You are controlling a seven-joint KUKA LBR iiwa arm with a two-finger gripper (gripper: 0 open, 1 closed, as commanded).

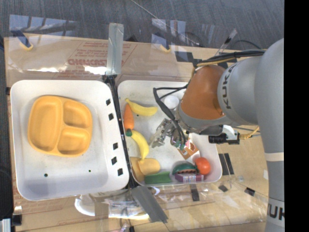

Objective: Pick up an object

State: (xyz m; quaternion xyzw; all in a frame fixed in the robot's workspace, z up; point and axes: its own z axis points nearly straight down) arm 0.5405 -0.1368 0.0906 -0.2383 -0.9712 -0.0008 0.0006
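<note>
Dark grey carpet floor (72, 1); cardboard-covered bench (58, 57), clear tape (43, 25) at edges.

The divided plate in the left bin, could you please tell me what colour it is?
The divided plate is yellow-orange, seen clearly in the camera view.

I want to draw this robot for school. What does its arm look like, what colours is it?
The arm is fat, round and smooth, mostly grey, with a shiny orange band near the wrist. White KUKA letters run along the grey part. Thin black cables loop around it, and the gripper at its tip is small, metal and silvery.
</note>
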